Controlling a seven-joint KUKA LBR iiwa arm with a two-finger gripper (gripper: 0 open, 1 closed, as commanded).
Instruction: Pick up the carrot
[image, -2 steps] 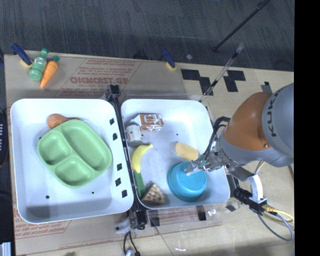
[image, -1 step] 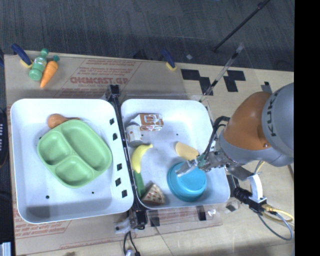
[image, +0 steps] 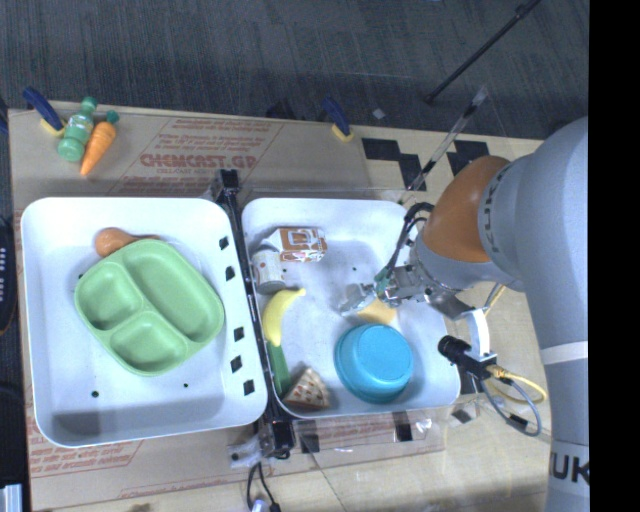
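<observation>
Gripper (image: 362, 296) low in right white bin (image: 330, 212), grip state unclear, nothing seen held; orange toy carrot (image: 98, 147) untouched on bench (image: 180, 160), ten o'clock.

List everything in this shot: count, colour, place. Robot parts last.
carrot: one, orange with green top, on the cardboard above the left bin
green bottle: one, beside the carrot
left bin: one, white
divided plate: one, green, left bin
orange item: one, at the plate's upper edge, partly hidden
right bin: one, white
banana: one, yellow, right bin
bowl: one, blue, right bin
small packet: one, brown and white, right bin
gripper: one, metal, over the right bin
arm: one, grey, orange band
</observation>
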